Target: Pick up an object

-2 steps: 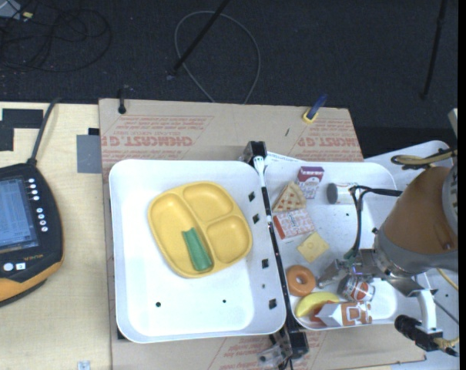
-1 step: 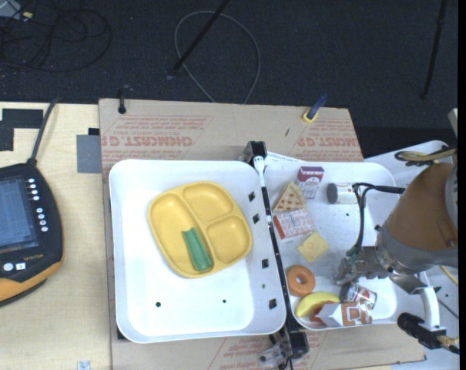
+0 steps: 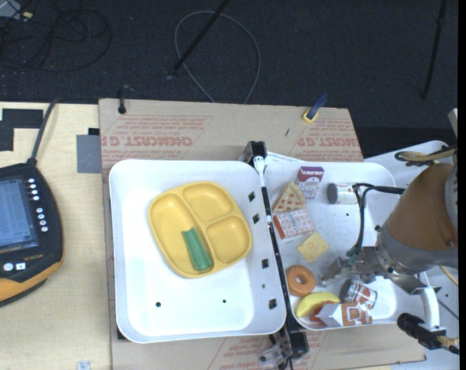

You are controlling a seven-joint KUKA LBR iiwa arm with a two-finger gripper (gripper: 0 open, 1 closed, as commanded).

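Low over the right bin, the gripper hangs above crowded toys; I cannot tell its state. It may nudge the carton or doughnut aside.

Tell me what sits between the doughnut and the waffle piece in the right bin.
In the camera view, two things lie between the doughnut and the waffle piece: a red-and-white printed packet just below the waffle, then a yellow cheese block nearer the doughnut.

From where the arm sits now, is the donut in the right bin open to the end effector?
Probably yes. The donut lies flat near the right bin's left wall with nothing on top of it, and the end effector is just to its right in the same bin.
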